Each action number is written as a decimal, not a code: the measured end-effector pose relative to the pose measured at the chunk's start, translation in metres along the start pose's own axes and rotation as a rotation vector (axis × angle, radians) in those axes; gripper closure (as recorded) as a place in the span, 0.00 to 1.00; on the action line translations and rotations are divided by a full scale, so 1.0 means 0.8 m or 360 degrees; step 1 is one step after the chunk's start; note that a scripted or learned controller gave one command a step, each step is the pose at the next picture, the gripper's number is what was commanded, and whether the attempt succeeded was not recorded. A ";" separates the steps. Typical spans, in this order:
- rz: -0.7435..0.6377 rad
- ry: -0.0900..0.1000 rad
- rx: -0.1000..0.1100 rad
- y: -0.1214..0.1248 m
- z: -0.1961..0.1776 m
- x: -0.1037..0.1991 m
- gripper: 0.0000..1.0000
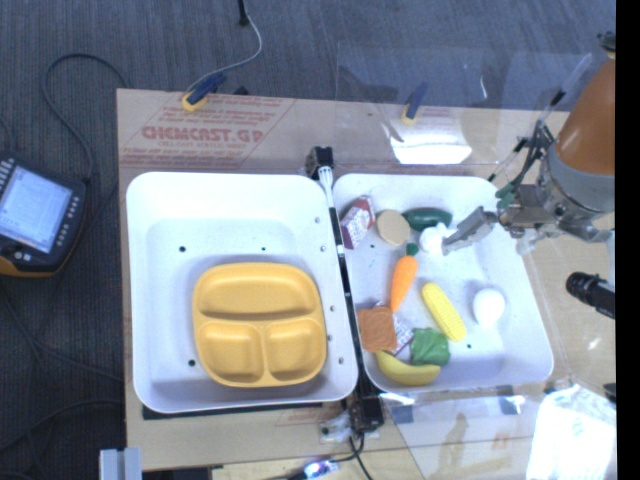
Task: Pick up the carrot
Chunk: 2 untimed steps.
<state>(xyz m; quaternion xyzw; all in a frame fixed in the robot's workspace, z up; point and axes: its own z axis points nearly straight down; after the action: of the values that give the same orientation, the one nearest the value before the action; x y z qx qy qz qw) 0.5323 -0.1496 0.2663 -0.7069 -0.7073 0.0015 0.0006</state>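
I find the carrot point(402, 280) lying in the right bin point(520, 353), near its middle, long axis running roughly from 12 to 6 o'clock with the green top at the 12 end; it rests flat on the bin floor and nothing has hold of it. Close neighbours crowd it: a corn cob point(443, 310) just beside it at 4 o'clock, an orange-brown block point(377, 329) at 7 o'clock, a tan round piece point(392, 228) at 12 o'clock, and a small white ball point(432, 238) at 1 o'clock. A white egg point(488, 306) lies farther off at 3 o'clock. The pincer point(462, 233) sits at about 2 o'clock from the carrot, apart from it, tip toward the white ball; I cannot tell how far it is parted, and I see nothing gripped. My judgement: the approach is not yet aligned. The left bin point(160, 218) carries a yellow divided tray point(260, 320), well clear of the work.
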 end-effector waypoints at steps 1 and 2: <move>0.0216 0.0006 0.0028 0.004 0.176 0.048 0.00; 0.0703 0.0006 -0.0011 0.003 0.222 0.040 0.00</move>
<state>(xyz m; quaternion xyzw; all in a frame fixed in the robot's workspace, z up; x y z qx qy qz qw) 0.5345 -0.1182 0.0887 -0.8447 -0.5353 -0.0020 -0.0009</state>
